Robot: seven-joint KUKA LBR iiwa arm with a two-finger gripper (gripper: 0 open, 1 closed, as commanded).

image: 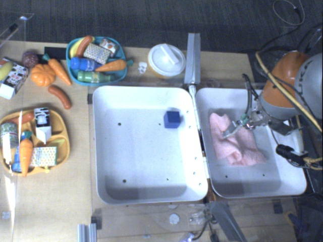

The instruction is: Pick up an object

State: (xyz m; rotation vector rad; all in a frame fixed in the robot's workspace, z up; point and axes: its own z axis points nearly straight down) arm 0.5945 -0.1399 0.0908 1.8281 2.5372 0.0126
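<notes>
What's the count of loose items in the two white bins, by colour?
Blue: 1, the blue block in the left bin
Pink: 1, the pink cloth in the right bin, with the gripper over it
Total: 2
</notes>
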